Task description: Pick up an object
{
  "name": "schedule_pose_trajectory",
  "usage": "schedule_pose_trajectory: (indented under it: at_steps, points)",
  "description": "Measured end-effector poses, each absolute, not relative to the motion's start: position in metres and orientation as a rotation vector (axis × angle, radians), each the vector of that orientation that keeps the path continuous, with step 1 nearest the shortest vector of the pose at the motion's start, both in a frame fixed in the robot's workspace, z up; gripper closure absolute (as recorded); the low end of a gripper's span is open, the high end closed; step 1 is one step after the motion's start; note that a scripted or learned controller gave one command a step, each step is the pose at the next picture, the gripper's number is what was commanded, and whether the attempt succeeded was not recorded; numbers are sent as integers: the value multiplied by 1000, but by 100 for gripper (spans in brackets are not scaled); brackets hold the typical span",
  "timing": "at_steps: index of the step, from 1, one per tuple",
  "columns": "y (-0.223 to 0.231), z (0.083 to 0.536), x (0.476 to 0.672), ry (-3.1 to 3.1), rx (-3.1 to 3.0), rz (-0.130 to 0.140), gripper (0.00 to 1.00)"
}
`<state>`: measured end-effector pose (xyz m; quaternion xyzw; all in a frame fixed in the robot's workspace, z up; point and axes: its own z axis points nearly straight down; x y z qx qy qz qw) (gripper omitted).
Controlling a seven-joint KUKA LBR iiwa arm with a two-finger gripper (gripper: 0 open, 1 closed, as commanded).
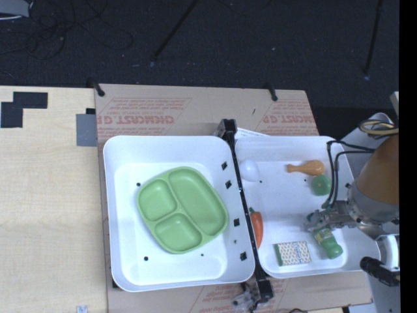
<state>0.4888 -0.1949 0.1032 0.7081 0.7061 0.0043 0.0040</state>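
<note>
The gripper hangs low in the right bin, near its right wall, just above and touching or nearly touching a small green object on the bin floor. Whether it is clenched or released cannot be told: its metal tip is a small tangle against the white floor.

Other candidates lie in the same bin: an orange chicken-leg toy near the far wall, a green ball just beside it, a patterned flat card near the front wall, and an orange-red carrot-like piece against the divider. The left bin holds a green divided plate.

For a good pick, the green object seems the sensible target, being nearest. The gripper should probably settle squarely over it, straddling its narrow side, and close before lifting straight up, keeping clear of the card and the bin wall.

The arm's grey body is cut off at the right edge, the green object's shape is partly covered by the gripper, and the counter shows little detail.
</note>
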Motion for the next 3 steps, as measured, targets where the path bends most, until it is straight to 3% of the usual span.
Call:
schedule_pose_trajectory:
  at_steps: [1, 2, 3]
  points:
    - [-200, 147, 483, 2221, 2223, -1, 100]
    - [-201, 200, 484, 2221, 2218, 2, 100]
    - [-153, 213, 489, 2227, 2217, 1, 100]
